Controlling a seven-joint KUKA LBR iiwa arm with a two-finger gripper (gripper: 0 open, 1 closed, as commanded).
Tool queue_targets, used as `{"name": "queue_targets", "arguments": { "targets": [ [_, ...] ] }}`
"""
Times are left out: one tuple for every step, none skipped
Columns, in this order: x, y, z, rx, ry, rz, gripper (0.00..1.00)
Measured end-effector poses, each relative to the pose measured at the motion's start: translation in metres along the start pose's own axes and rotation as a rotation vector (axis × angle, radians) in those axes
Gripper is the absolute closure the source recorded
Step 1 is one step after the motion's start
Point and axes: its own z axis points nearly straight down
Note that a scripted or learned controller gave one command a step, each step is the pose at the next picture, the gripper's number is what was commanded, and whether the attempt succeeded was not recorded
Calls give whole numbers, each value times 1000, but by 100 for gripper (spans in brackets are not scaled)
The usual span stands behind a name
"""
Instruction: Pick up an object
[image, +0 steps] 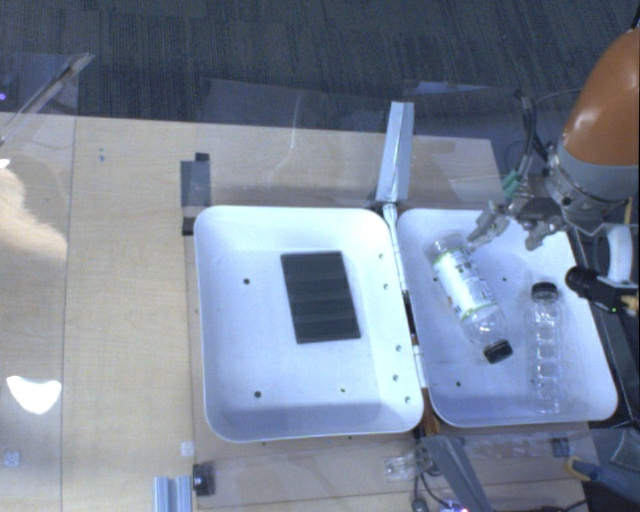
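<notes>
On the pale wooden worktop (120, 330) sit two shallow white bins side by side. The left white bin (230, 390) holds a flat dark grey ribbed rectangular pad (319, 296) near its middle. The right white bin (590, 395) holds two bottles: a clear plastic bottle with a white-and-green label and black cap (466, 291), lying tilted with its cap toward the near right, and a clear unlabelled plastic bottle with a dark cap (545, 345), lying lengthwise near the right wall with its cap at the far end. The grey arm with its orange band (603, 110) reaches in from the right; its two-finger gripper (514, 226) hangs over the bin's far part, just beyond the labelled bottle, jaws spread wide with nothing between them.
</notes>
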Motion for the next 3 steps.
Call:
{"name": "queue_targets", "arguments": {
  "targets": [
    [-8,-16,185,0,0,-74,0],
    [1,31,194,-10,-1,-85,0],
    [2,32,183,-14,-1,-87,100]
  ]
}}
